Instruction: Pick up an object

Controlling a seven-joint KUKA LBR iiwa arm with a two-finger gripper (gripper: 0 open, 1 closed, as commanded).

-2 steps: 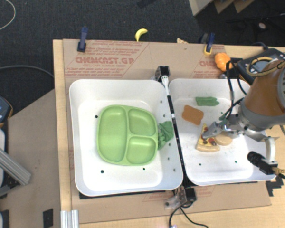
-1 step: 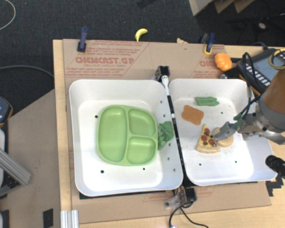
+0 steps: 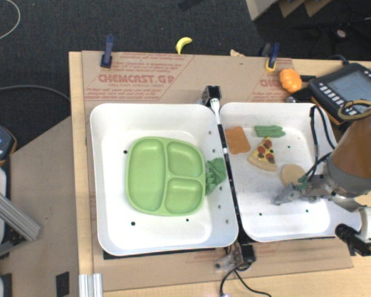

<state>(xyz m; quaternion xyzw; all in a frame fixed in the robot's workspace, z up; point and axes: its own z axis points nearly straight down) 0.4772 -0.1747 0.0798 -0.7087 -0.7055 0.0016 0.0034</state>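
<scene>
The arm's grey two-finger gripper (image 3: 289, 195) sits low in the right white plastic bin (image 3: 284, 231), and most of the arm behind it is cut off at the frame edge, with just the orange band and grey wrist visible. The fingers (image 3: 281, 197) point left and look spread a little apart with nothing between them, though they're small and dark, so the gap is hard to judge.

Just above the fingertips lies a round tan disc, maybe a cookie (image 3: 291, 173), partly covered by the gripper body. Further up and left of the gripper there is one toy pizza slice with red dots (image 3: 263, 154), one flat orange-brown square like toast (image 3: 237, 140), and one dark green bean-shaped piece (image 3: 269, 130). That makes four loose things in that bin.

Well left of the gripper, across the divider, the left white plastic bin (image 3: 111, 228) holds one light green three-compartment plate (image 3: 166, 176). One crumpled dark green leafy piece (image 3: 214, 172) rests against the plate's right rim; its shape is hard to make out.

Beyond the bins, away from the gripper, there is one small yellow banana (image 3: 183, 43) and one orange round object (image 3: 290, 79).
</scene>
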